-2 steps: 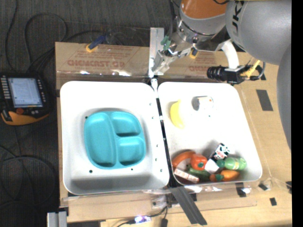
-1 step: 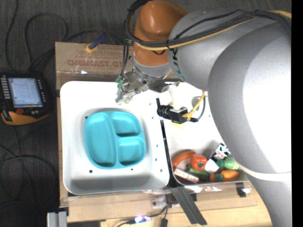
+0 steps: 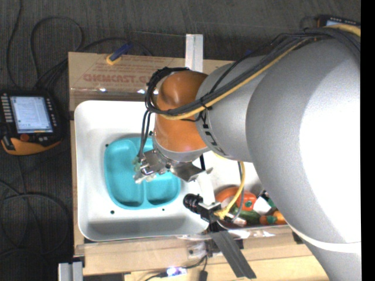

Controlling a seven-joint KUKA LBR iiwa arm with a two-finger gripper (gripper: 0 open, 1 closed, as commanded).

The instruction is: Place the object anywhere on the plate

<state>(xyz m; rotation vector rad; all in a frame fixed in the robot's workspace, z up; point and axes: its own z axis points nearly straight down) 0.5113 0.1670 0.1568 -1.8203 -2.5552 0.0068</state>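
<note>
A turquoise divided plate (image 3: 126, 171) lies in the left white bin (image 3: 88, 157). The arm's orange wrist band (image 3: 179, 119) hangs over the plate's right side, and the gripper (image 3: 143, 171) sits low over the plate's right compartments. Nothing I can make out lies between its tips from this angle. Several small objects, orange, red and green (image 3: 252, 209), lie in the right bin under the arm.
The big grey arm body (image 3: 293, 127) covers most of the right bin. A cardboard sheet (image 3: 117, 75) lies behind the bins. A teach pendant (image 3: 26, 119) rests on the floor at the left, with cables around it.
</note>
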